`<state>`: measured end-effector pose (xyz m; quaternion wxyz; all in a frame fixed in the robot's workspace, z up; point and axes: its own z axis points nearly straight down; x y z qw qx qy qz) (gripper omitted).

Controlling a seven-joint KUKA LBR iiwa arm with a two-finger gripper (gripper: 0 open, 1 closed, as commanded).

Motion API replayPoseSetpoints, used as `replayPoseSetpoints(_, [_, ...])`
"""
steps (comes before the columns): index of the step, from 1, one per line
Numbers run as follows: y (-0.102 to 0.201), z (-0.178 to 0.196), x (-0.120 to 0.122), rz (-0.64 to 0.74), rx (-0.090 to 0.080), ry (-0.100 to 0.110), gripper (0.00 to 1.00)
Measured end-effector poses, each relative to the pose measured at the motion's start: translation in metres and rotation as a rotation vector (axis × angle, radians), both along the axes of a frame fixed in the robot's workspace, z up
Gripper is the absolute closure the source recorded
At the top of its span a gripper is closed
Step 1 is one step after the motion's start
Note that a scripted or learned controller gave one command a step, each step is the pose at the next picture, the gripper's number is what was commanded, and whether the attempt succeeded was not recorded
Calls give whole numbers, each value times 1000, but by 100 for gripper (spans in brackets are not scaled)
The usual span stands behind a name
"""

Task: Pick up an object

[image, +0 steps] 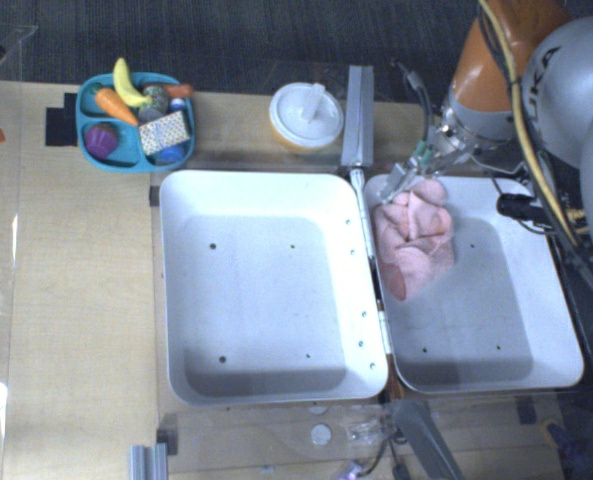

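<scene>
Gripper: low over the right bin's far-left corner; can't tell how its jaws stand.
Pink object: lumpy, lying in the right bin by its left wall, just beneath the gripper.
Left bin: beside it.

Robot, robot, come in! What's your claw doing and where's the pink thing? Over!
Gripper low at far-left corner of right bin. Pink floppy object lying against bin's left wall, just under gripper; grasp not confirmed. Nothing in the way.
</scene>
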<state>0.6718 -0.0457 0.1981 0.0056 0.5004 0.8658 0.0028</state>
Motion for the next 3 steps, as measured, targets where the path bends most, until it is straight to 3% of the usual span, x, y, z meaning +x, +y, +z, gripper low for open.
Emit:
replayPoseSetpoints(1, [-64, -104, -18, -23, -1, 3, 0])
replayPoseSetpoints(2, [-29, -11, -2, -447, 4, 6, 0])
replayPoseSetpoints(3, [-62, -101, -19, -270, 3, 3, 0])
